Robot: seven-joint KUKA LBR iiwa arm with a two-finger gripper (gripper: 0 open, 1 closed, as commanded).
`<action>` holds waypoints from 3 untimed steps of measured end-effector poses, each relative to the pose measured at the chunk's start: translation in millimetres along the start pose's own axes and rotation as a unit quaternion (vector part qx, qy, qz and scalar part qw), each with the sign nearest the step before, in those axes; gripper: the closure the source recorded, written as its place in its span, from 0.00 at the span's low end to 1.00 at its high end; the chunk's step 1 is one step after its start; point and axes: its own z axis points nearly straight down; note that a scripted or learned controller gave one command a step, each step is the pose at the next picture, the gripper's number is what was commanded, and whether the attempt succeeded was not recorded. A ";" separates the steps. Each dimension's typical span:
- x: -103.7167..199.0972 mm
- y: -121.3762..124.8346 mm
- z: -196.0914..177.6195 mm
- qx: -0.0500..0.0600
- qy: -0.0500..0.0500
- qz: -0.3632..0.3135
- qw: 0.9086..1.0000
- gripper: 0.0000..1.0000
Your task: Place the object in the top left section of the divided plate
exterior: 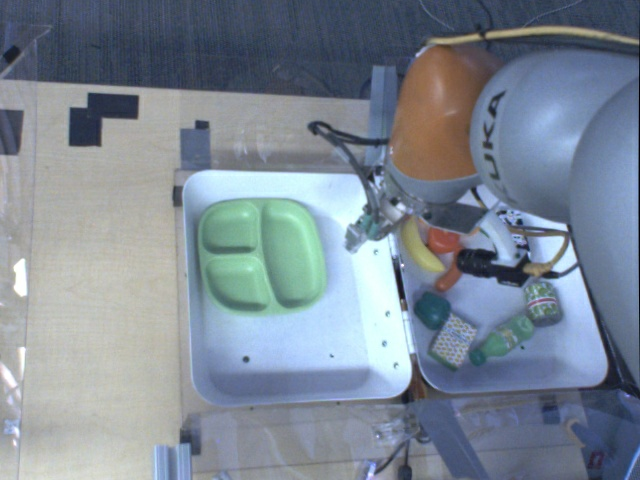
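Note:
A light green divided plate (262, 255) lies in the upper left part of the left white bin (300, 368). It has two small sections on its left side and one large section on its right. My gripper (362, 230) hangs over the left bin's right side, a short way right of the plate and near the wall between the bins. A small greenish shape shows at its tip, but it is too small to tell whether that is a held object. The grey arm with its orange band (440, 118) covers the upper part of the right bin.
The right bin (570, 368) holds a yellow banana (422, 250), an orange-red piece (445, 268), a dark green object (432, 310), a checkered packet (453, 341), a green bottle (505, 338) and a small can (541, 301). Wooden bench surface lies to the left.

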 end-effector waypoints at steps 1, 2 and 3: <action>86.8 12.2 83.4 0.001 0.001 0.099 0.995 1.00; 24.5 -2.5 18.2 0.000 0.000 0.027 1.000 1.00; 130.8 64.4 12.8 0.000 0.001 0.094 0.996 1.00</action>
